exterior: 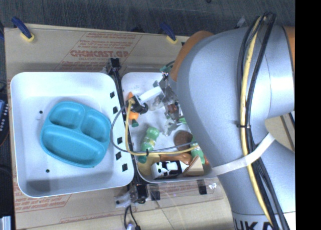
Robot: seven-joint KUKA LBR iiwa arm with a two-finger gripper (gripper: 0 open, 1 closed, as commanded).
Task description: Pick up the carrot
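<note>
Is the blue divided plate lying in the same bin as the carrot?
No, the blue plate lies in the left bin, while the carrot lies in the right bin.

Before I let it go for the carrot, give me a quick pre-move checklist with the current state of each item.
1. Carrot located: ok. The carrot lies near the left wall of the right bin.
2. Carrot free of clutter: not ok. A yellow cable loops close past it, and a green toy lies nearby.
3. Gripper over the carrot: not ok. The gripper sits nearer the bin's middle, to the carrot's right.
4. Carrot between the fingers: not ok. It lies apart from the gripper.
5. Finger state: cannot tell.
6. Left bin undisturbed: ok. The blue tray rests in the left bin, away from the arm.
</note>
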